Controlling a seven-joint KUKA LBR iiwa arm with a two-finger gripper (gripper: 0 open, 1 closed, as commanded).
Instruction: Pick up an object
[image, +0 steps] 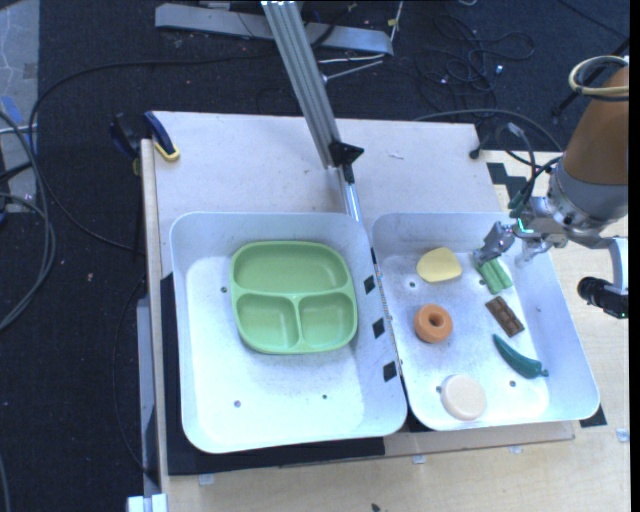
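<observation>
Upper right of the frame: jaws (503, 243) at the end of the grey arm (590, 190), hanging over the far edge of the right bin (570, 350). Cannot tell whether apart or together; too small and blurred against the bin wall. Just below, a light green block (493, 274), tilted, close under the jaws, contact unclear. To its left, a pale yellow lump (439, 265). Lower down, a brown bar (505, 315), slanted, near the green block. Left of that, near the bin's middle, an orange ring (433, 324). Toward the lower right, a dark green pepper-like piece (517, 358), lying at a slant. At the bin's near edge, a cream round disc (464, 396). Across the divide, the left bin (200, 400), bearing a green compartment tray (294, 296) with three sections. Beneath both, the pale worktop (250, 160), with a metal pole (310, 85) slanting up toward the top of the frame.
</observation>
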